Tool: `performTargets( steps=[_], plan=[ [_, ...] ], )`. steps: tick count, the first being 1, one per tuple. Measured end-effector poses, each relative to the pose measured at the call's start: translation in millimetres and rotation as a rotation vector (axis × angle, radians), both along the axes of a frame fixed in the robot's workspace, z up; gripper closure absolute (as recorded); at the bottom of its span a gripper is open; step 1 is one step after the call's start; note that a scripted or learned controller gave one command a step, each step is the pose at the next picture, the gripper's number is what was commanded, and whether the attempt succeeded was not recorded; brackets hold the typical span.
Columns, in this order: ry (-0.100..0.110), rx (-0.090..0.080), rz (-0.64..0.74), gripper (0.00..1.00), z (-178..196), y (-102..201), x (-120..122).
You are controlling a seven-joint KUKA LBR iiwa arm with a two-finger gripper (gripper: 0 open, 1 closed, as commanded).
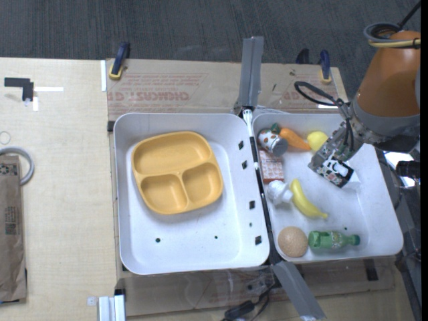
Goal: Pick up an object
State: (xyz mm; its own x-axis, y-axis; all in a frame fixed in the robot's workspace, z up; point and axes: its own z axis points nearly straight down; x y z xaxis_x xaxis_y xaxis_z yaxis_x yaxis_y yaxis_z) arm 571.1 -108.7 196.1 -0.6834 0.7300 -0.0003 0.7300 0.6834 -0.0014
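Observation:
My gripper [329, 158] hangs low over the upper right part of the right bin [381, 209]. It sits right at a small black-and-white patterned item [338, 173], which lies against its lower side. I cannot see whether that item is held. Just to the left of the gripper lie a yellow lemon [317, 140] and an orange carrot [294, 138]. A banana [307, 202] lies below them near the bin's middle.
The right bin also holds a small round can [270, 141], a red-and-white packet [272, 170], a white piece [277, 192], a brown ball [292, 241] and a green bottle [333, 240]. A yellow divided plate [177, 171] lies in the left bin [194, 249].

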Motion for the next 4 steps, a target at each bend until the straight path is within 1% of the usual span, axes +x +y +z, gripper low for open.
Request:
performTargets(
  steps=[1, 2, 3, 4],
  plan=[
    [0.000, 0.000, 0.000, 0.00, 0, 0, 0],
    [0.000, 0.001, 0.128, 0.00, -95, 4, -50],
    [-0.003, 0.001, 0.124, 1.00, -86, 3, -49],
    [-0.002, 0.000, -0.060, 1.00, 21, 69, -93]
  ],
)
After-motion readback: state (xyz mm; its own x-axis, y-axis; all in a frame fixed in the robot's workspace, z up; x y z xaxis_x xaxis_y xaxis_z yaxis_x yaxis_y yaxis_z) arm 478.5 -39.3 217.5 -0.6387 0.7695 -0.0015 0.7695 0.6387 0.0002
